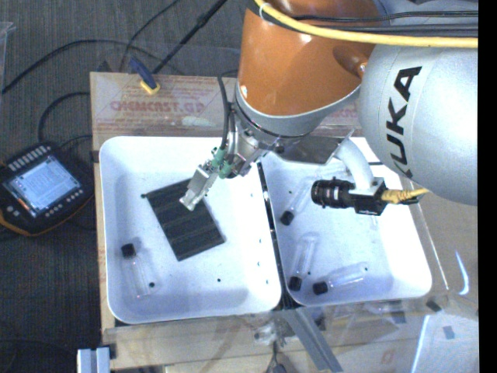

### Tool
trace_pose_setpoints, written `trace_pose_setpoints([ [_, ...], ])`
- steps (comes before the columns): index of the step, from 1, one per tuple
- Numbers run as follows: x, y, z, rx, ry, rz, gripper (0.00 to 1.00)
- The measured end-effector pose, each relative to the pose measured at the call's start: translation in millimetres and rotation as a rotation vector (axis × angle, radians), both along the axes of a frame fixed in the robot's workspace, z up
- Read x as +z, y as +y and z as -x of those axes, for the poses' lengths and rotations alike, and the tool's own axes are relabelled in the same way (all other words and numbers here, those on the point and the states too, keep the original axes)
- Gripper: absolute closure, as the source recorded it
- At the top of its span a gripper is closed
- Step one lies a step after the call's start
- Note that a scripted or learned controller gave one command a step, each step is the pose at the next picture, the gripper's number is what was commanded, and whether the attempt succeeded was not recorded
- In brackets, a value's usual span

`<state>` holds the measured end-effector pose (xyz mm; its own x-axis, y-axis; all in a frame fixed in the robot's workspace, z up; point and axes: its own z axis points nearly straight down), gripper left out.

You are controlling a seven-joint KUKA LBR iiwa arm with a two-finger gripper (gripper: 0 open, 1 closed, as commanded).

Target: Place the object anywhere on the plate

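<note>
A black ridged plate (189,230) lies at a slant in the middle of the left bin (112,208). My gripper (191,200) reaches down from the orange-banded wrist and hangs over the plate's upper edge, pointing down and to the left. I can make out no object at its tip. A clear tube with a black cap (137,267) lies in the left bin's near-left corner, apart from the plate.
The right bin (404,231) holds clear black-capped tubes (304,255) (346,277) and a small black piece (286,217). A black cylinder (342,195) on the arm juts over that bin. The arm's large body covers the back right. A pendant (40,186) lies off the bench to the left.
</note>
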<state>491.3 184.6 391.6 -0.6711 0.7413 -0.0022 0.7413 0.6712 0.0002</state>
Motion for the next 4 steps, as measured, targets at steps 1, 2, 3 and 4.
trace_pose_setpoints([
  [1,0.0,0.0,0.0,0.0,0.0,0.0,0.0],
  [2,0.0,0.0,0.0,0.0,0.0,0.0,0.0],
  [3,0.0,0.0,0.0,0.0,0.0,0.0,0.0],
  [4,0.0,0.0,0.0,0.0,0.0,0.0,0.0],
])
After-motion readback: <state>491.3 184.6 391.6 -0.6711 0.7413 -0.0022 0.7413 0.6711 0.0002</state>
